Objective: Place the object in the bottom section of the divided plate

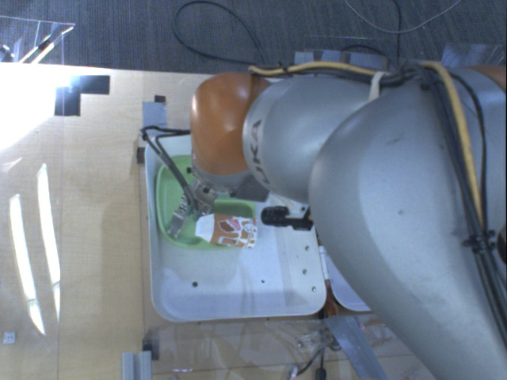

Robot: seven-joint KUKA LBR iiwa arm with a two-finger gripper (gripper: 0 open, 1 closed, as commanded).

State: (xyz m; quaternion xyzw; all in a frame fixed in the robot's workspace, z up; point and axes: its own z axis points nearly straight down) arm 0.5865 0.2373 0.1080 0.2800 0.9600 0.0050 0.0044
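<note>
A green divided plate [169,187] lies in the upper left of the left white bin [238,295]; the arm hides much of it. A small white packet with brown and orange print [229,230] rests on the plate's lower right rim, partly on the bin floor. My gripper [184,215] hangs low over the plate's lower left part, just left of the packet. Nothing shows in its grasp. The orange wrist band [222,125] sits right above it.
The grey arm [372,180] covers the right half of the view and most of the second bin, of which a sliver [348,291] shows. A black cable [162,153] loops over the plate's top. Wooden bench lies to the left.
</note>
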